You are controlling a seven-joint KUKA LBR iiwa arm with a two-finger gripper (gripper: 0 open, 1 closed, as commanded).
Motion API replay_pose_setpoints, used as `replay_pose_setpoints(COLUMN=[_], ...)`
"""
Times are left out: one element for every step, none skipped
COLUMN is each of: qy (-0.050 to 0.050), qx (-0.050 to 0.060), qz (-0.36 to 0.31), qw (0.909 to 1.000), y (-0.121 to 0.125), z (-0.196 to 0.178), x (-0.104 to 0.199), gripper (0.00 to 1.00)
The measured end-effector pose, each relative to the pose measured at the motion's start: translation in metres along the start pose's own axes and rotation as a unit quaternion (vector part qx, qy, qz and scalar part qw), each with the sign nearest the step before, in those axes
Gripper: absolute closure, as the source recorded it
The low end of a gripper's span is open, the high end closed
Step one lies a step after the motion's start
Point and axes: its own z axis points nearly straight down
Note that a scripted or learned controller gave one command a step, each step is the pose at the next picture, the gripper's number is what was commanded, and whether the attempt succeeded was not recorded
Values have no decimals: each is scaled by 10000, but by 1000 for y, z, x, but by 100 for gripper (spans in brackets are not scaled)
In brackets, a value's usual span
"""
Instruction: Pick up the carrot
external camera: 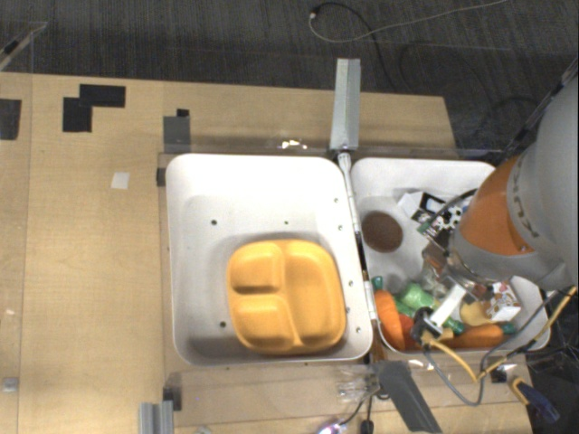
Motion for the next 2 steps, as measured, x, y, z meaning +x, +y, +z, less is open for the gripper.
replay_pose_setpoints(qy=[-2,-15], qx=[1,37], qz=[1956,2830], qw=[9807,9591], y=[-3,13], z=[0,0], x=[3,-19], gripper=[100,100])
